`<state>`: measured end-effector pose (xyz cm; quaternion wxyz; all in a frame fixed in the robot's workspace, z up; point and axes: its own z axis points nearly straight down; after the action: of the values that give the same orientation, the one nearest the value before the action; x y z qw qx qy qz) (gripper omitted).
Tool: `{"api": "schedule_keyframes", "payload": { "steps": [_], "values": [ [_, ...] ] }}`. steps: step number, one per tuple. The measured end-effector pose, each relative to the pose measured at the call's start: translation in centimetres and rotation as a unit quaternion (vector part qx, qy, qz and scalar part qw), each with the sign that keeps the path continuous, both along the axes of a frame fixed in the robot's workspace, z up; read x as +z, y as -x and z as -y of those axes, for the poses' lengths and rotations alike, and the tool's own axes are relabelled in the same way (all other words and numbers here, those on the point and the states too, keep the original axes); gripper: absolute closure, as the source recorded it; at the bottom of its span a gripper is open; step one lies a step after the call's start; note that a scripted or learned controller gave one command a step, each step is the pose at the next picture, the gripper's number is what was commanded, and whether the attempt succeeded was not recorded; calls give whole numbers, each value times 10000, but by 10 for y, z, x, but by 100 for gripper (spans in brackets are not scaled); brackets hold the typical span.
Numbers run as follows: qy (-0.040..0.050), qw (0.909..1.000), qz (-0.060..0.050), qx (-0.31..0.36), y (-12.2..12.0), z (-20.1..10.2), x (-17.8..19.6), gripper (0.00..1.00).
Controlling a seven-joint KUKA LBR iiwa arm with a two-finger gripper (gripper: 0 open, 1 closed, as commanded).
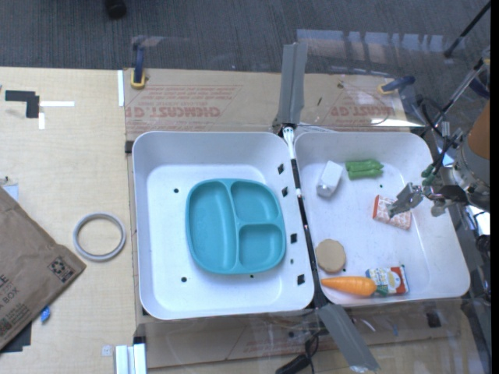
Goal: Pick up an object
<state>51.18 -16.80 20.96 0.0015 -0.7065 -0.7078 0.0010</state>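
The pale wooden table (pixel 62 170) is seen carrying two shallow white plastic bins side by side. In the left bin (pixel 156 232) a large teal plastic plate with three compartments (pixel 234 226) is laid flat. In the right bin (pixel 437 271) the smaller things are scattered: an orange toy carrot (pixel 348 286) touching a small printed carton (pixel 391 280) near the front wall, a green bumpy vegetable-shaped toy (pixel 363 168) and a white block (pixel 330 178) towards the back, a round tan disc (pixel 330 255) by the left wall, and a small red-and-white flat packet (pixel 391 212) towards the right.

The metal gripper (pixel 407 199) is placed just over the packet's right upper edge, reached in from the right. Whether the jaws are wide or narrow cannot be told, as their tips are blurred against the packet.

The packet is judged the likely target. It is expected to be light, thin and somewhat soft, so it could slide or buckle. Hold is best taken across its narrow width, with the jaws lowered close to the bin floor.
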Motion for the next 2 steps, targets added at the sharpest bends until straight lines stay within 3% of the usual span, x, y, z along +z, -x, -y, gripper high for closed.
{"api": "schedule_keyframes", "payload": {
  "steps": [1,2],
  "values": [
    [6,9993,6,383,-16,-24,9,0],
    [5,9980,11,633,-25,-24,25,0]
  ]
}}
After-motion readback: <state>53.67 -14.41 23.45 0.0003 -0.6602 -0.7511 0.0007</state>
